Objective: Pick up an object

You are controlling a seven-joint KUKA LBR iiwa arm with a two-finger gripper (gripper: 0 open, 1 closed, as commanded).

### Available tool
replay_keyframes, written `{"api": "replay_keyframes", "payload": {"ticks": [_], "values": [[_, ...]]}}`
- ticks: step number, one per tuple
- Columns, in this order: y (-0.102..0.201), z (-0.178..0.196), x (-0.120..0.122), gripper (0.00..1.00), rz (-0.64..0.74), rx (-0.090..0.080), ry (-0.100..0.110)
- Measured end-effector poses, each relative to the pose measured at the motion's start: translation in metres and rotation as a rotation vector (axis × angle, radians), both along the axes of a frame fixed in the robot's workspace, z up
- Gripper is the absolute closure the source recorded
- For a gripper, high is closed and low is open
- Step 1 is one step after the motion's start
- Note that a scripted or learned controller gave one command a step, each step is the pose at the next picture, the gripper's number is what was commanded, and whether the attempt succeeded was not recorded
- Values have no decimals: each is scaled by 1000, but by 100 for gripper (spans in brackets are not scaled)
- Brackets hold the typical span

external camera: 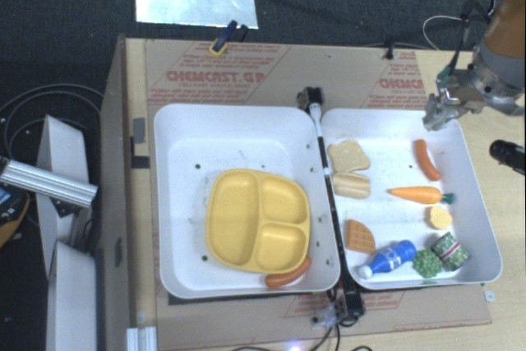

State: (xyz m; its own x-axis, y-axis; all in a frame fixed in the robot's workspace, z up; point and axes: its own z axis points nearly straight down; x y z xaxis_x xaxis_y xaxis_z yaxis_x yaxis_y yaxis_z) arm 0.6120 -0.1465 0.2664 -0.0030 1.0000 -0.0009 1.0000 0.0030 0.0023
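Status: the pick has not begun, as far as the view shows. Every candidate object lies loose in a bin. The right bin (pixel 472 201) holds a slice of bread (pixel 348 154), a bread roll (pixel 352 185), a sausage (pixel 426 159), a carrot (pixel 417 194), a waffle piece (pixel 359 236), a lemon wedge (pixel 440 217), a blue bottle (pixel 388 257) and two small green items at the near right corner, too small to identify. The left bin (pixel 177 168) holds a yellow divided plate (pixel 257 219) with a second sausage (pixel 288 274) touching its near edge.

Arm pose: the arm enters from the right, wrist tilted toward the bins. The hand (pixel 438 109) hangs over the far right corner of the right bin, above its rim, near the sausage but apart from it. Nothing is seen between its fingers. Whether they stand apart or together cannot be told at this resolution.

Remaining, by judgement: choose a target, descend, close on it and lift. The nearest candidate is the sausage in the right bin.
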Motion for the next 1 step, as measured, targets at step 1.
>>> {"api": "replay_keyframes", "payload": {"ticks": [1], "values": [[-46,-42,14,0,-2,-1,1]]}}
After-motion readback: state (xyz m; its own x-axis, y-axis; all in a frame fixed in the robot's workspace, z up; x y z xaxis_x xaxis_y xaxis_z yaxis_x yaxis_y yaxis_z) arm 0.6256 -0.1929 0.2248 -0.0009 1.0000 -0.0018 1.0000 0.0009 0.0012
